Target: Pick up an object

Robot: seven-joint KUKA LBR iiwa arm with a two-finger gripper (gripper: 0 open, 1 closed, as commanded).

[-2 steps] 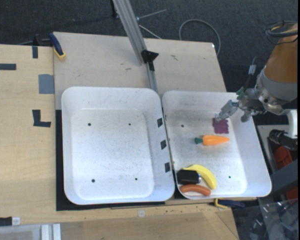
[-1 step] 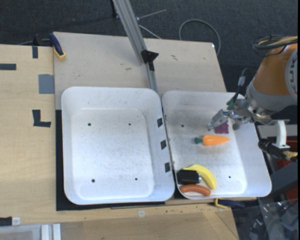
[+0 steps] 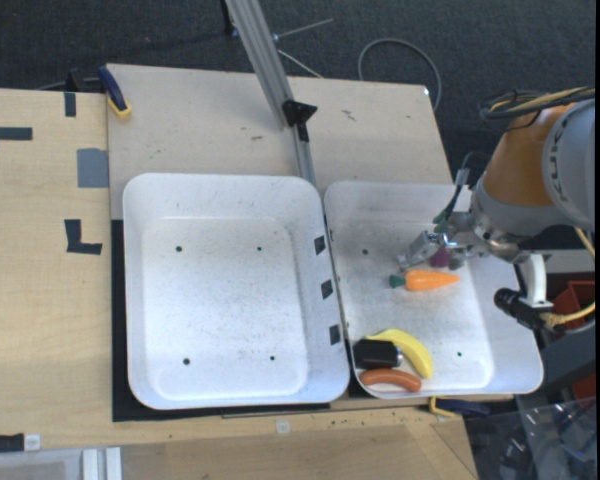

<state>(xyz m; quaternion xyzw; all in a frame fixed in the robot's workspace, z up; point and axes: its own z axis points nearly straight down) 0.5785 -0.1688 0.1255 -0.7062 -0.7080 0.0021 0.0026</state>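
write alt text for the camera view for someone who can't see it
A grey and orange robot arm's gripper hangs over the right bin, just above a toy carrot. A banana, black block and sausage lie near its front edge.

The grey arm (image 3: 570, 158) came in from three o'clock, its orange band (image 3: 515, 163) sitting above the wrist, and bent down toward nine o'clock so that the gripper (image 3: 430, 251) hung low at the end, its metal parts angled toward eight o'clock.
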